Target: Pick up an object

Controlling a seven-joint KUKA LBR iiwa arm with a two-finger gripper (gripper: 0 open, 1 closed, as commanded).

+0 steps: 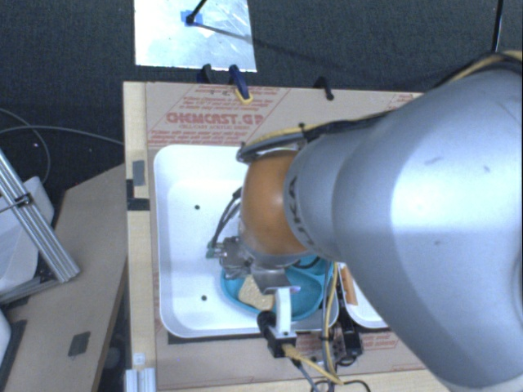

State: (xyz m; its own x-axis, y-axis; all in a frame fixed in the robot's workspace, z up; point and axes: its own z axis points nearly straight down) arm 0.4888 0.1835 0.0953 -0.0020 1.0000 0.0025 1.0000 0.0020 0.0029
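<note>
My gripper (239, 256) reaches down into the near right part of the left white bin (184, 243), largely hidden under the grey arm and its orange band (265, 207). A light blue, dish-like object (306, 296) lies on the bin floor just below the wrist. A tan, sponge-like piece (258, 297) rests on the dish's left edge. The gripper stands right above or against these two things; I cannot make out whether anything is between its tips.
A sliver of the right bin (365, 313) shows under the arm. Cardboard (212, 113) lines the bench behind the bins. The left bin's floor to the left is bare white with two small dark dots.
</note>
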